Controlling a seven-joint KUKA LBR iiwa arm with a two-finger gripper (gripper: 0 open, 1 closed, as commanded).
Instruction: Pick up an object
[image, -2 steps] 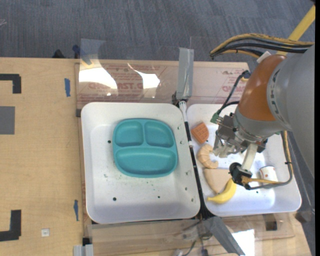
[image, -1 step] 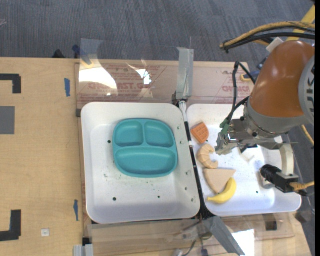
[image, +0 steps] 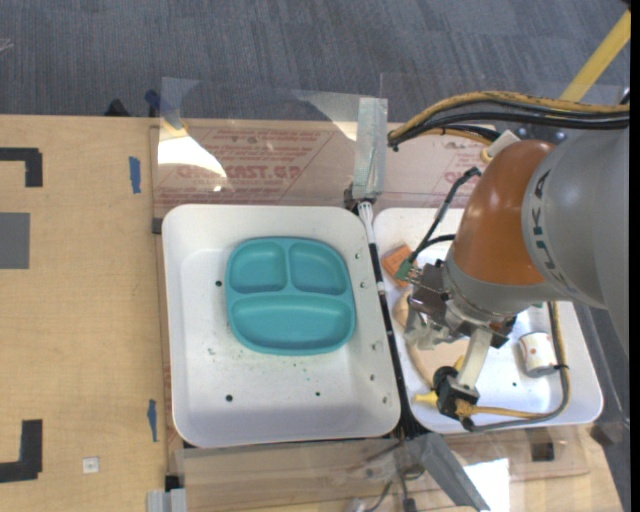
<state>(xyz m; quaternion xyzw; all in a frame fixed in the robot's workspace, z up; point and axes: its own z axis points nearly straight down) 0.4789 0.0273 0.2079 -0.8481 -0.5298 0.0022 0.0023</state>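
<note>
The arm (image: 540, 220) reaches low into the right bin (image: 585, 395); gripper (image: 432, 322) state cannot be told; a teal tray (image: 290, 295) lies in the left bin (image: 190, 330); a small white cylinder (image: 535, 350) sits right of the gripper.

Wooden bench (image: 70, 330), two white bins (image: 190, 330)

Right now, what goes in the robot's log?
arm: over right bin | gripper: low in bin | left bin: teal tray
</note>
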